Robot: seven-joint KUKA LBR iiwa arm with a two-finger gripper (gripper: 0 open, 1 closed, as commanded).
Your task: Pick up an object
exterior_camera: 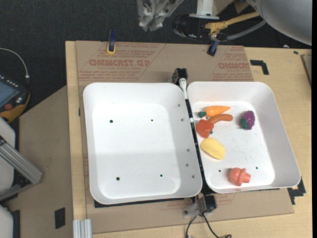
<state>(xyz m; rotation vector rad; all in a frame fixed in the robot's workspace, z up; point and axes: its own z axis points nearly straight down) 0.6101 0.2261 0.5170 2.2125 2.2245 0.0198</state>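
**Tool parked high above the bins, toys crowded in the right one**

The tool (pixel 157 11) hangs at the top edge of the view, above the dark floor behind the table (pixel 54 133), well apart from both bins. Its upper part is cut off by the frame, and the pale, glinting metal blurs together, so I cannot tell how the tool is set; nothing shows between its tips.

The left bin (pixel 94 133) shows its white floor with small dark holes. The right bin (pixel 277 133) carries all the objects. An orange carrot (pixel 217 110) lies near the dividing rim, with an orange-red sausage-shaped piece (pixel 220 118) just beside it and a red rounded toy (pixel 204 128) touching that one's end; where one stops and the next begins is hard to make out. A yellow lemon-like piece (pixel 213 148) sits just below them. A purple grape bunch (pixel 247 119) lies apart, and a salmon-coloured toy (pixel 238 176) rests near the front rim, its kind unclear.
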